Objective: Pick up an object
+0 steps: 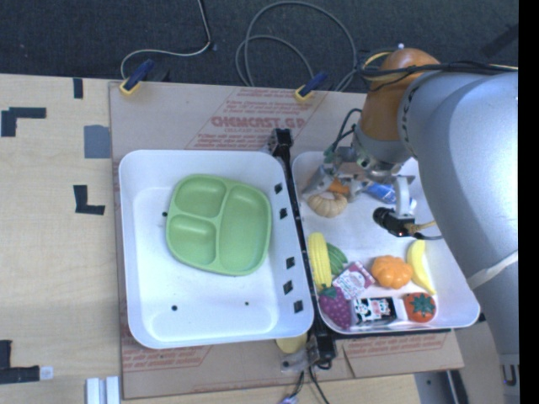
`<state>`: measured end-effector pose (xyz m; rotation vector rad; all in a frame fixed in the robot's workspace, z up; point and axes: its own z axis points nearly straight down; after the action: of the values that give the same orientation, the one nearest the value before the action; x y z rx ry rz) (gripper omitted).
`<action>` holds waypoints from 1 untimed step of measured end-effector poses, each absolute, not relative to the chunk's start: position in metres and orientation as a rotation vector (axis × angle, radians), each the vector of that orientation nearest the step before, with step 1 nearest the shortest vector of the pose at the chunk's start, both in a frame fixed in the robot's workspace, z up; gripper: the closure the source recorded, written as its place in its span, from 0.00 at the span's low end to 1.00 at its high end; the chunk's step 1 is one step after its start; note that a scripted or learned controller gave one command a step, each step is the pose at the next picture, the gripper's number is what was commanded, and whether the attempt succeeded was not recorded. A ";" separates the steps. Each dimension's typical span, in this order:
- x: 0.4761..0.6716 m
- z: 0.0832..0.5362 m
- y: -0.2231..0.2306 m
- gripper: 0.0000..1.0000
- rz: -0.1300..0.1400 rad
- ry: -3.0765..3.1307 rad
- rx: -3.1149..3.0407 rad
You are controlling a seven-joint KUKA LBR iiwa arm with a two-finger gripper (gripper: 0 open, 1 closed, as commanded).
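On the bench we see two white bins; the right bin [455, 314] holds the toys. Our gripper [338, 178] hangs at its far-left corner, just above a tan gourd [327, 204]; its grip we cannot tell.

The left white bin [139, 251] holds a green divided plate [219, 224], lying flat towards the bin's far side. Under that bin lies a brown cardboard sheet [227, 120] with red lettering — clamped at its far edge by two clips, one yellow-and-blue [136, 77], one blue [310, 85]. Beyond the sheet's far edge, cables [278, 23] loop over dark carpet [76, 15].
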<state>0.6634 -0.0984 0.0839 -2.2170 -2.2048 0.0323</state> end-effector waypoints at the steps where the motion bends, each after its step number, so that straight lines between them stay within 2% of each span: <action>1: 0.663 0.084 -0.099 0.00 0.032 -2.205 -2.216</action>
<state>0.6635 -0.0987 0.0839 -2.2157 -2.2053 0.0322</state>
